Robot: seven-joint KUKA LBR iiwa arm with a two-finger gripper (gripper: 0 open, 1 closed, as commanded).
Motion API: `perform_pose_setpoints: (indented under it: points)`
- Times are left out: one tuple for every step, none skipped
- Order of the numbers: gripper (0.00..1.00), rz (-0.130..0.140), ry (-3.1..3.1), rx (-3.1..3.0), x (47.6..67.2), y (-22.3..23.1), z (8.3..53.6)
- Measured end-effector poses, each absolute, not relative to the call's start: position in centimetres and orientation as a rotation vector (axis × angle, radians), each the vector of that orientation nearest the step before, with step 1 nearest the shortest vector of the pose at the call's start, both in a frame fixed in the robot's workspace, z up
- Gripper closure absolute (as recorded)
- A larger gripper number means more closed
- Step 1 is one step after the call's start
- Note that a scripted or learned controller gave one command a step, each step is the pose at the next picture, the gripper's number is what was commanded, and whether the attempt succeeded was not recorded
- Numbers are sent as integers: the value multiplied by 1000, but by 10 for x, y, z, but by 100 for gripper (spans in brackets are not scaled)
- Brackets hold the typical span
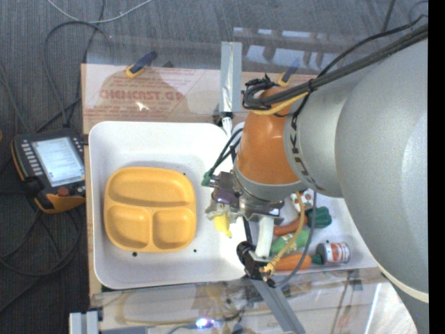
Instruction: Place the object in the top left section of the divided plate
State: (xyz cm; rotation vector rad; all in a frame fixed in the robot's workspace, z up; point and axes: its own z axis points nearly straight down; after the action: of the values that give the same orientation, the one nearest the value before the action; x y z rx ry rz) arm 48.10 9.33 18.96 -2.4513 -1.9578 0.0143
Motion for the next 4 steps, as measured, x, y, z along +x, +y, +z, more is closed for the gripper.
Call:
perform_pose_setpoints:
  points:
    - [100,12,-2173,-2264,481,158,205]
    - [100,12,-2168,-2271,482,100,249]
    - [100,13,-2214,-2222,481,119,201]
    - [100,11,-2246,-2194,485,63,242]
